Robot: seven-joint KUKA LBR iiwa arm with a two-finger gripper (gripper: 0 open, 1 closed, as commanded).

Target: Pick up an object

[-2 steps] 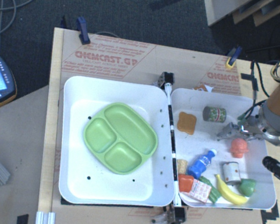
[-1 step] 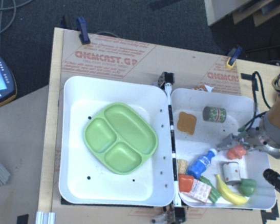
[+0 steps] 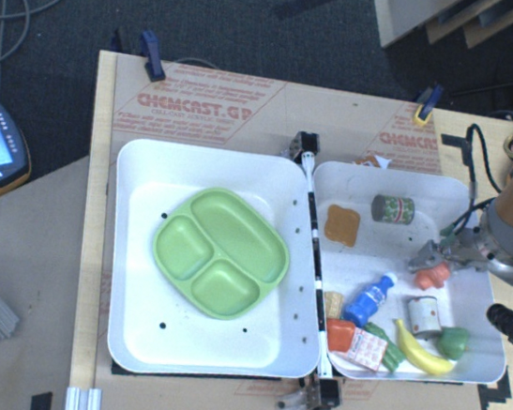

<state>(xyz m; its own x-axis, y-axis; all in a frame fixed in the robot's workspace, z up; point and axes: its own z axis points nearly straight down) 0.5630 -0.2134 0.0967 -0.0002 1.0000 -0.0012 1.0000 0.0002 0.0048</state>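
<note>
1. Right now the hand (image 3: 438, 258) sits low in the right bin (image 3: 364, 181), just above a small orange-red object (image 3: 432, 275) near that bin's middle right; I cannot tell how the hand is set, since the wrist and cabling hide it.
2. That small orange-red piece looks the likeliest target. It seems light and rigid, probably plastic, so a gentle pinch across its narrow side should do, though a smooth shell may squirt sideways.
3. Close by lies a grey-and-white block (image 3: 424, 314), boxy and stiff, with flat faces that would take a grip well.
4. A banana (image 3: 421, 350) lies along the near edge beside a green round piece (image 3: 452, 342); both look like toy food, curved and slick, best taken across the middle.
5. A blue bottle (image 3: 367, 300) lies tilted on its side and would roll; grip across the body, not the cap.
6. A green can (image 3: 393, 209) lies at the far end, well apart from a brown flat piece (image 3: 341, 224), which is thin and hard to get under.
7. The left bin (image 3: 130, 229) holds a green divided tray (image 3: 221, 253), wide and awkward for this hand.
</note>
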